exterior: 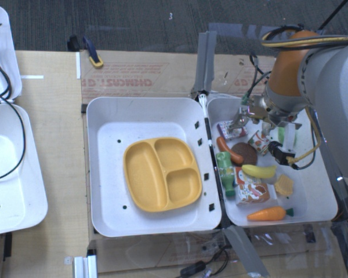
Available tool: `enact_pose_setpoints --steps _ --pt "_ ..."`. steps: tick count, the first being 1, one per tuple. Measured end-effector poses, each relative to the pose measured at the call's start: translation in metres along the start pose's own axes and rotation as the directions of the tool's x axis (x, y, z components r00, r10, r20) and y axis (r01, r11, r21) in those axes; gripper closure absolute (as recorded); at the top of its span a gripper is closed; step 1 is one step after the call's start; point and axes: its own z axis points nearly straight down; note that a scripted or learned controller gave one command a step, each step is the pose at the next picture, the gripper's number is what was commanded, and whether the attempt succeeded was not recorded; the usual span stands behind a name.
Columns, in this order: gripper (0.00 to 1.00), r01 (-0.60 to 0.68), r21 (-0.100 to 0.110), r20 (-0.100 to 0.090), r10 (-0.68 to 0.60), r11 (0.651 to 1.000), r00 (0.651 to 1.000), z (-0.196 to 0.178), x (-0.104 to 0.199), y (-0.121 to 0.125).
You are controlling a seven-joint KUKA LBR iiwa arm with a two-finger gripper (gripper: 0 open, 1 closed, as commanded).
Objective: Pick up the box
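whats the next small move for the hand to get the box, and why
Probably shift toward the near side of the right bin and line up above the red and white box. The hand sits over the far end of the bin among small packets, while the box lies flat nearer the front, between the banana and the carrot.

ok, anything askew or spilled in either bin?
Nothing spilled or damaged. The right bin is a loose jumble: banana, carrot and a box crowded together, some overlapping. The yellow tray sits slightly rotated in the left bin.
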Motion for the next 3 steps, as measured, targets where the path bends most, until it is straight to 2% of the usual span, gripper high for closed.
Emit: enact_pose_setpoints --steps 1,2,3 --pt "0.00 -0.414 0.003 -0.001 0.414 0.910 0.910 0.000 0.009 -0.001" --pt "0.00 -0.606 0.017 0.006 0.606 0.796 0.796 0.001 -0.036 0.025" --pt "0.00 -0.661 0.007 0.008 0.661 0.751 0.751 -0.173 -0.040 0.016"
